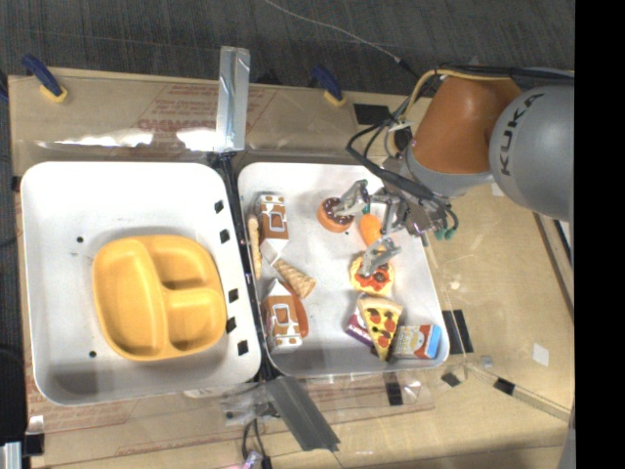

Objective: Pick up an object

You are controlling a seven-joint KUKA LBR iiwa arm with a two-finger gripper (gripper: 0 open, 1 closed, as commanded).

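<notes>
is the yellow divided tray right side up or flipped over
Right side up. The yellow divided tray lies flat in the left bin with its compartments facing upward and nothing in them.

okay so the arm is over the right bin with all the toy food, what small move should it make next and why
Probably a short straight descent. The gripper hangs over the right bin, right above the orange piece, with the donut close on one side. Nothing shows between its fingers yet, so lowering onto that orange piece seems the shortest route to a grasp.

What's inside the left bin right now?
The left bin holds one thing, a yellow divided tray, lying flat near its middle. Whatever is under the tray is covered.
</notes>
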